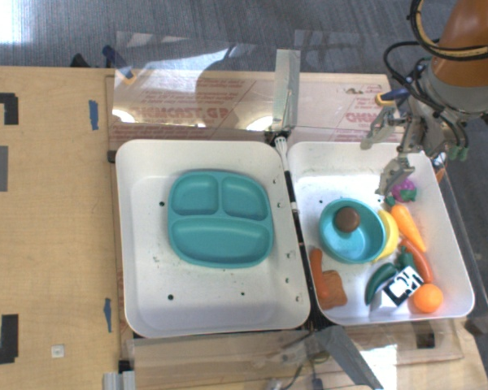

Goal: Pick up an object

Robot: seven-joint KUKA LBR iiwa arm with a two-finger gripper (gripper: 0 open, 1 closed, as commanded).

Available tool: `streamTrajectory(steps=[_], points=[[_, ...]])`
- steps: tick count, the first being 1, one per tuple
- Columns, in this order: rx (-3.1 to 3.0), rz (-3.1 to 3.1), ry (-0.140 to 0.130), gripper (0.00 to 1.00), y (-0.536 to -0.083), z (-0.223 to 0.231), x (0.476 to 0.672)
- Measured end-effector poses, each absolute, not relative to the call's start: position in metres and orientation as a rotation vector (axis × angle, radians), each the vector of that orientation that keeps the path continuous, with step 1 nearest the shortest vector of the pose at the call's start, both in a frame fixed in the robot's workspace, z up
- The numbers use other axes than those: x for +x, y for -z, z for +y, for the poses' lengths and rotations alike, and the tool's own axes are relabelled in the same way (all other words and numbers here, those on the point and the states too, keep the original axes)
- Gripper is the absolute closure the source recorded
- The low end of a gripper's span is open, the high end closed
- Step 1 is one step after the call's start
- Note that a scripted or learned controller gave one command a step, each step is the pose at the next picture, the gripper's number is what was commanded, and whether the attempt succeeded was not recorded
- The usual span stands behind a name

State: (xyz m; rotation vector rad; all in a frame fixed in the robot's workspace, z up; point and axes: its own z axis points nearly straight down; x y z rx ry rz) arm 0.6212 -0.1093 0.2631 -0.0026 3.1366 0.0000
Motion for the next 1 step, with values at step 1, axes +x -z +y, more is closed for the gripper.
streamTrajectory(steps=[1], points=[[0.062, 3.147, -0.003, 0.00, -0.1063, -0.1001, 0.5846]])
